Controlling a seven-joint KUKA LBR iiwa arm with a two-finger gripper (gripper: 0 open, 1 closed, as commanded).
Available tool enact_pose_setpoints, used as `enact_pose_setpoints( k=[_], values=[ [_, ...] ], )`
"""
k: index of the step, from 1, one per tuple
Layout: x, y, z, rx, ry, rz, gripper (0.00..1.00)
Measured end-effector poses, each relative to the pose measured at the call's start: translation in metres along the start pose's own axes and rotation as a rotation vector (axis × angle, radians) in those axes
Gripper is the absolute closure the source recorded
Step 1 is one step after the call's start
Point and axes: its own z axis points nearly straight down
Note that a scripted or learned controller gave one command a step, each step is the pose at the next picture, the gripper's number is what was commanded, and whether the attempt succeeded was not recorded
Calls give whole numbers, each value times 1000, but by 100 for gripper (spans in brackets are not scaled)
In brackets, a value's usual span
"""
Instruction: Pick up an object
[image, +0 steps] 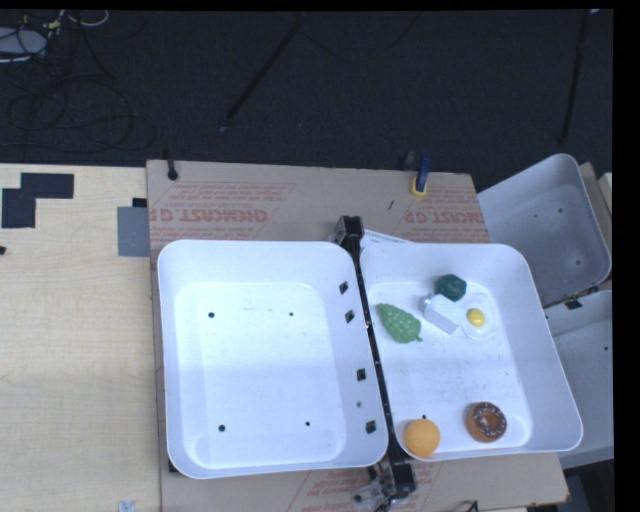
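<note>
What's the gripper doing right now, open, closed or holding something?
Gripper: cannot be told.
The round orange ball and brown ring-shaped doughnut lie in the right shallow white bin.

Right bin (540, 350) holding five objects, left bin (180, 300) beside it

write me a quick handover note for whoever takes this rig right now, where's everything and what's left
Pincer: I cannot place it in the camera view, so its state is unknown.
Things: all sit in the right bin. A dark green object, a small white block and a fried-egg toy cluster near the far side; a light green leafy piece lies close to the divider. An orange ball and a brown donut sit by the near rim.
The left bin holds no objects that I can see.
Done: nothing picked up yet.
Left: choose one object, grasp it and lift it.
</note>
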Motion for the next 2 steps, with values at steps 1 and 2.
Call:
enact_pose_setpoints(
  k=[1, 2],
  values=[
    [21, 2, -20, 4, 2, 0, 0],
    [21, 3, -29, 8, 1, -4, 100]
  ],
)
